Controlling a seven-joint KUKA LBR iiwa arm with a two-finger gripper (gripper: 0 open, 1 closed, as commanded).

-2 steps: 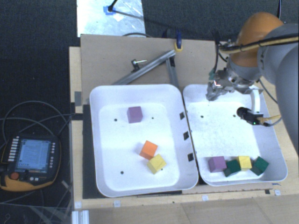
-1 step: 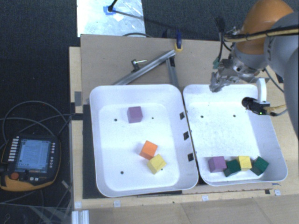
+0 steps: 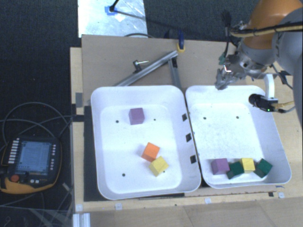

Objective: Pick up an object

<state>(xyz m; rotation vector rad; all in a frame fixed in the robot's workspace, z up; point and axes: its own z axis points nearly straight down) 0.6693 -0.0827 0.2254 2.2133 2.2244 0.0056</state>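
Small, rigid, apparently wooden cubes, probably light, should suit a pinch across two flat opposite faces. The purple cube (image 3: 136, 116) sits alone in the left white plastic bin (image 3: 102, 122), with an orange cube (image 3: 150, 151) touching a yellow cube (image 3: 159, 166) nearer the front. The end effector (image 3: 222, 82) hangs at the right white plastic bin's (image 3: 279, 141) far rim; its opening I cannot tell. Both bins rest on the tan desk (image 3: 203, 60).
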